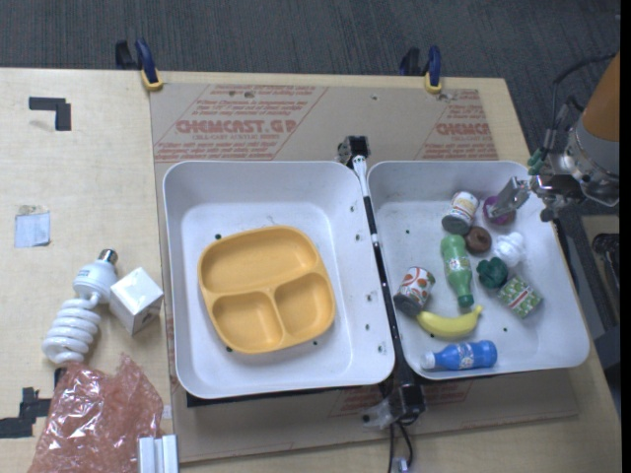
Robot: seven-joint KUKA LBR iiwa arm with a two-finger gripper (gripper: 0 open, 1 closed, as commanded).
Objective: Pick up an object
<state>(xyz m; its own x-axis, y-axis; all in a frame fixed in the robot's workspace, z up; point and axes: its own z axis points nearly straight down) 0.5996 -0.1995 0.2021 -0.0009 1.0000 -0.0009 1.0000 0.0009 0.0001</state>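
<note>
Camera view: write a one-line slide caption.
Gripper hovers over toy-filled right bin; left bin holds a yellow divided tray.

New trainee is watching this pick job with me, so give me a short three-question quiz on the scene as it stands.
1. True or false: the yellow divided tray lies in the right bin.
2. Which item lies nearest the right bin's front wall? A) banana B) blue bottle C) green bottle
3. Fill in: the tool is at the right bin's ____ corner, near the arm.

Key
1. False; it lies in the left bin.
2. B
3. far right
</note>
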